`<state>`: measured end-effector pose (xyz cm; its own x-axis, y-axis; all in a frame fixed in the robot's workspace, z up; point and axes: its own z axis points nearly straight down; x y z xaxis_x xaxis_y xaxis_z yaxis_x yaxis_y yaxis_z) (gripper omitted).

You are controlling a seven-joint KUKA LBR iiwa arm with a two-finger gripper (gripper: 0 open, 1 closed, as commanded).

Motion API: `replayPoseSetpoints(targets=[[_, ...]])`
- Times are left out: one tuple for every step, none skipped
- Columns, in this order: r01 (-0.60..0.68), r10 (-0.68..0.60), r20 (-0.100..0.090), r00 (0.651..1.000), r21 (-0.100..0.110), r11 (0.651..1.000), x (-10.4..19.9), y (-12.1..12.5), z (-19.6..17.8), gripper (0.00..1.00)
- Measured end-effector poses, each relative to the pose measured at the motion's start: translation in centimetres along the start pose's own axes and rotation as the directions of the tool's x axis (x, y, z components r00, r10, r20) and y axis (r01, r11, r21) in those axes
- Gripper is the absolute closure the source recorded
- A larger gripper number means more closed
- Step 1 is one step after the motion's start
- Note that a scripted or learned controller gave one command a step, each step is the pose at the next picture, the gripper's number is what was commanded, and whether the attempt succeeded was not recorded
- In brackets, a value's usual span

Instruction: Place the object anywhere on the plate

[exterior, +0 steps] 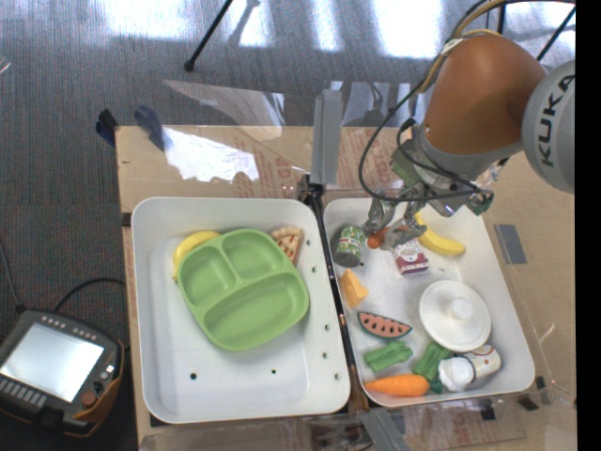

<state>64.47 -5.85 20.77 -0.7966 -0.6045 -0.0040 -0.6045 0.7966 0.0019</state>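
The green divided plate [242, 287] lies in the left bin [160, 365], partly covering a yellow piece [192, 244], with a pizza slice [288, 243] at its upper right corner. My gripper [392, 224] hangs over the upper left part of the right bin [512, 332], its fingers [374, 216] spread open with nothing held between them. Just below the fingertips are a small orange-red piece [376, 241], a green can [349, 244] and a red-and-white carton [410, 259]. A banana [441, 243] lies to the right of the gripper.
The right bin also holds a cheese wedge [352, 289], a watermelon slice [383, 325], a white lidded bowl [454, 314], green beans [388, 355], a carrot [398, 385] and a small bottle [470, 366]. A ridge [331, 280] separates the bins.
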Motion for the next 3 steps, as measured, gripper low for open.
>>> replayPoseSetpoints(targets=[[0.214,-0.214,0.000,0.977,0.000,0.977,-1.7,5.8,-2.0,1.00],[0.462,-0.462,-0.003,0.887,-0.006,0.887,-2.7,14.5,2.3,1.00],[0.461,-0.461,-0.001,0.887,-0.003,0.887,-2.8,14.4,2.1,0.00]])
